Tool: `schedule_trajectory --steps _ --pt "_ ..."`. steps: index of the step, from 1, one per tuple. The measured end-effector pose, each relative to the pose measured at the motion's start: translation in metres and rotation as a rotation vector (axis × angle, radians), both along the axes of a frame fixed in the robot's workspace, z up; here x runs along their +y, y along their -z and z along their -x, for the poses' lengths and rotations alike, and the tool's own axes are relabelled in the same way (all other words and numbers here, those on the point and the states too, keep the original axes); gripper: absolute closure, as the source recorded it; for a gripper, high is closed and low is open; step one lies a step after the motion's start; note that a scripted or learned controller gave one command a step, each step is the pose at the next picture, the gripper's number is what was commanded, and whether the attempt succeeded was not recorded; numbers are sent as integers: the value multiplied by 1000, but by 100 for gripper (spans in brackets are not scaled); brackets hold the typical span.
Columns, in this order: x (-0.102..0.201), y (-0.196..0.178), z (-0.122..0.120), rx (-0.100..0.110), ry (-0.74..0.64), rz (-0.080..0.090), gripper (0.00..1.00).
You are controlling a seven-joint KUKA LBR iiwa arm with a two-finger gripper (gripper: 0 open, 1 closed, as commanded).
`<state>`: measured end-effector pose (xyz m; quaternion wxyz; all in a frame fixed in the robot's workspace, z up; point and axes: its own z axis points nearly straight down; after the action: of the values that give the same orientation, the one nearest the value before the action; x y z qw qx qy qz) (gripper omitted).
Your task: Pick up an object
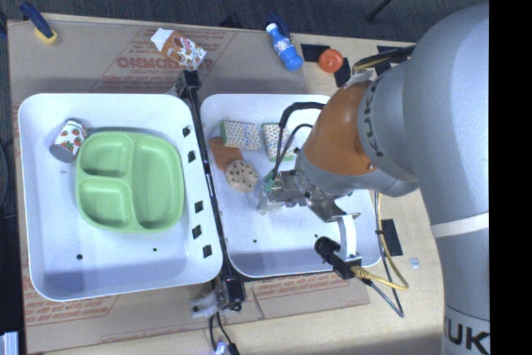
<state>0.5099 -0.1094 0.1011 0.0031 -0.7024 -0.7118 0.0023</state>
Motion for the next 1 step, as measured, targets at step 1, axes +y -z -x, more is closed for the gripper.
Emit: schedule_trajectory --steps 1 --pt "-49 -116 33 -9 9 2 100"
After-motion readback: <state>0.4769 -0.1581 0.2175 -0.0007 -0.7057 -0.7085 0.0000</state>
